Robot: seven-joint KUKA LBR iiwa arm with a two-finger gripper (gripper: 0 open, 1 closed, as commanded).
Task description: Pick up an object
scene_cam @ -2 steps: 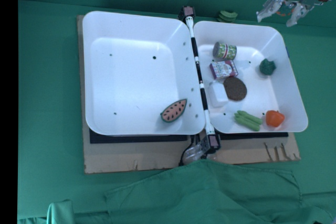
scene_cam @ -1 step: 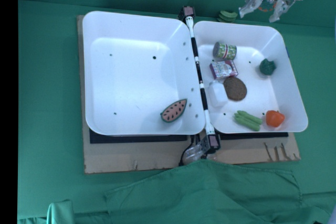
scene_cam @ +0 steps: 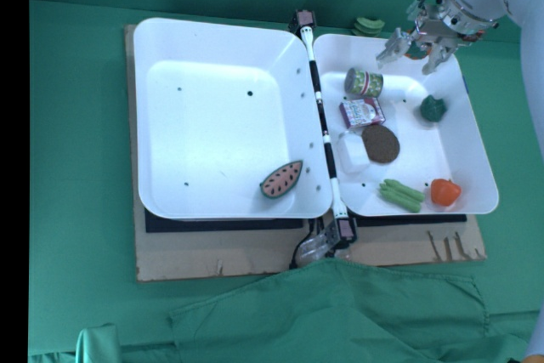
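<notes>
Bench: green cloth all over, crumpled at the near edge; a brown cardboard sheet (scene_cam: 170, 263) lies under two glossy white bins.
Landmark: the black-and-white striped rod (scene_cam: 321, 119) between the bins.
Left bin (scene_cam: 170, 42): shallow, rounded corners; a flat watermelon slice (scene_cam: 281, 179), red with a green rind, lies in its near corner, close to the rod.
Right bin (scene_cam: 476, 174): just right of the rod a small cylindrical can (scene_cam: 364, 82) on its side, a pink carton (scene_cam: 362, 111), a brown round disc (scene_cam: 381, 144) partly on a pale rounded piece (scene_cam: 353, 151); farther right a knobbly dark green lump (scene_cam: 433, 108), ribbed green pods (scene_cam: 401, 195) and a shiny orange pepper (scene_cam: 444, 192).
Outside: a green curved piece (scene_cam: 370, 25) on the cloth beyond the right bin.
Arm: grey with an orange band, slanting in from the upper right.
Gripper (scene_cam: 417, 49): over the right bin's far edge, well right of the rod, metal fingers spread apart; something small and dark green-orange shows between them, whether gripped I cannot tell.
</notes>
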